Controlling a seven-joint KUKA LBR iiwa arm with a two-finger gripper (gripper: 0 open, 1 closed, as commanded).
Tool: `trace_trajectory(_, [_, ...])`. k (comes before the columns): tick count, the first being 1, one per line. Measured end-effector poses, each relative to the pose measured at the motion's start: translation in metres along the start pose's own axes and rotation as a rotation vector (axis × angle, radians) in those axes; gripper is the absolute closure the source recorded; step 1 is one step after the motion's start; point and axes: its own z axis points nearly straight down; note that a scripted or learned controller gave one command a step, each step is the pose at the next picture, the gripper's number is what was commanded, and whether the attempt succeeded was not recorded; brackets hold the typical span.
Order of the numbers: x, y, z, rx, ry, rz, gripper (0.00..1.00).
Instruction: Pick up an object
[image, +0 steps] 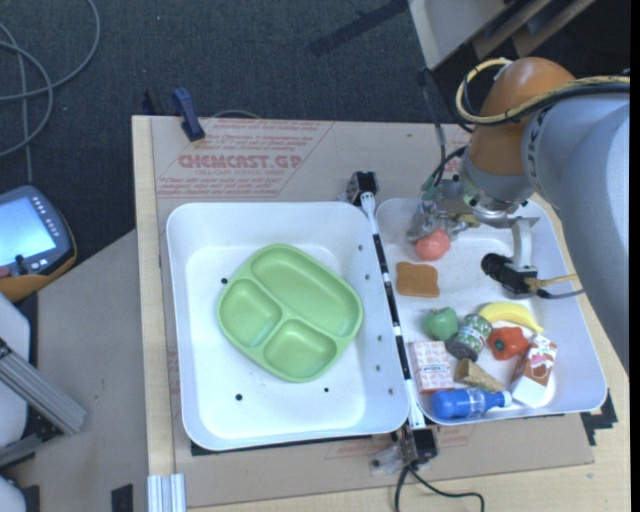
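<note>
One small round pink-red toy fruit (433, 245) sits at the 12 o'clock end of the right bin (585, 395), right under the gripper (437, 222), at its 6 o'clock, and I cannot tell how the gripper is set.

Two white bins: left bin (190, 330), right bin (575, 385). Left bin: one green divided plate (290, 312). Right bin: one blue bottle (467, 403), one banana (512, 316), one green apple (441, 323), one toast slice (417, 280), one pink ball (433, 245), one small carton (431, 364).
</note>
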Motion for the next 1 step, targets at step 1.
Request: trace_trajectory(1, [0.0712, -0.0309, -0.0942, -0.001, 0.005, -0.007, 1.0])
